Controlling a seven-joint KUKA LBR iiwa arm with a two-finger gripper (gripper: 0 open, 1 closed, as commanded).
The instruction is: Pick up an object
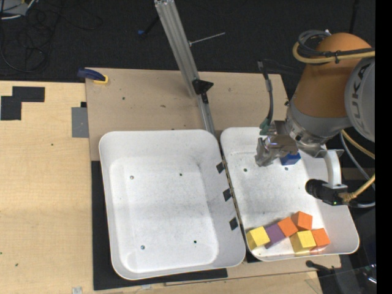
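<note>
Camera view, gripper [267, 154] low over upper part of right bin [269, 192], finger state can't tell, blue block [291, 158] just right of it, orange, yellow, purple blocks [289, 231] clustered lower right, left bin [165, 201] alongside

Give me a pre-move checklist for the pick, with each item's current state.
1. Gripper over the right bin: ok.
2. Blue block beside the gripper, within reach: ok.
3. Block between the fingers: cannot tell.
4. Cluster of yellow, orange and purple blocks at the bin's near edge, away from the gripper: ok.
5. Grip secure enough to lift: cannot tell.
</note>
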